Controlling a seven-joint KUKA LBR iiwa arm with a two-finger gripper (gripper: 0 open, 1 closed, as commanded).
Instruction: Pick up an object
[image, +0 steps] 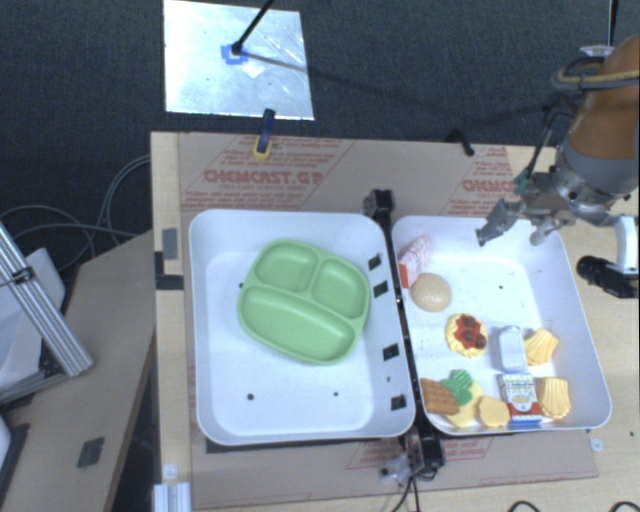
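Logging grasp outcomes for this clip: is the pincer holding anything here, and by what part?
Nothing is held. The pincer hangs open above the right bin's far edge, with nothing between its fingers.

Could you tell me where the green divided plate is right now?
The green divided plate lies in the left bin, a little above its middle, tilted, near the divider shared with the right bin.

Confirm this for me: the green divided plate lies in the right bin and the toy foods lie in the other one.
Not right. The camera view shows the green divided plate in the left bin, with the toy foods in the other one, the right bin.
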